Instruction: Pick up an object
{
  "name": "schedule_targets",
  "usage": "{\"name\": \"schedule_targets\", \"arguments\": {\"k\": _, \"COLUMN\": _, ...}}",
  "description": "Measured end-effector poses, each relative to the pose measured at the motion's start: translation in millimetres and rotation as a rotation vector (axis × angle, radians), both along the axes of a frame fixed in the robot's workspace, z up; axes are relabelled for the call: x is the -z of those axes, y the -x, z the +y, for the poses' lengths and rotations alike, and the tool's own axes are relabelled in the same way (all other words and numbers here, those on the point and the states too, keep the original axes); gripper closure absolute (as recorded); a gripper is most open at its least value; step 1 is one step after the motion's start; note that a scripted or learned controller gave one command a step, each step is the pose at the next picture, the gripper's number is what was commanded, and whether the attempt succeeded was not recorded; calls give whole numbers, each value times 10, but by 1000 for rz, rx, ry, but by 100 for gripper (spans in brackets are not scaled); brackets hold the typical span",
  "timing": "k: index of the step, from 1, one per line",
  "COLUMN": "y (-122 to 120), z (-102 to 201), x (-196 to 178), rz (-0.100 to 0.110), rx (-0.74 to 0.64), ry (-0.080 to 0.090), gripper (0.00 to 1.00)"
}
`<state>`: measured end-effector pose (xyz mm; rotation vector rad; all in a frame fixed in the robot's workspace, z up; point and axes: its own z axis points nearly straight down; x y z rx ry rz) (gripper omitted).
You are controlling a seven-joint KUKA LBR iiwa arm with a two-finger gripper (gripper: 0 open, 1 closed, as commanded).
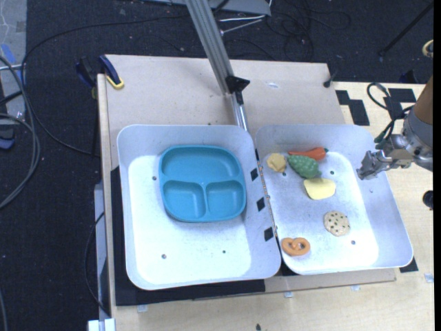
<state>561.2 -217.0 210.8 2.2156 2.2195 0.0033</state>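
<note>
Right bin point(386, 216): five small items are held. One green vegetable point(303, 165) is laid near the far wall, touching one orange-red carrot point(308, 153) behind it; one pale yellow piece point(276, 162) is set just left. One yellow wedge point(320, 189) is placed beside the green one, one speckled cookie point(336, 223) nearer, one pretzel point(295, 246) nearest. Left bin point(138, 254): one blue divided tray point(203, 183). One gripper point(368, 165) is seen above the right rim, grasping nothing; whether it is released or clenched cannot be told.

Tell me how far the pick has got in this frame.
Nothing looks picked yet. The gripper sits at the right bin's right rim, with no item seen between its fingers. The pretzel, cookie and yellow piece all lie on the bin floor. Reaching in, grasping and lifting remain.
</note>
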Motion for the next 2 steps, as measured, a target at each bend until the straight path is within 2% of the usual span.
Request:
{"name": "schedule_targets", "arguments": {"k": 1, "y": 186, "z": 467, "x": 7, "rz": 7, "rx": -4, "ry": -4, "gripper": 100}}
{"name": "schedule_targets", "arguments": {"k": 2, "y": 243, "z": 1025, "x": -127, "rz": 5, "rx": -6, "ry": -4, "gripper": 100}}
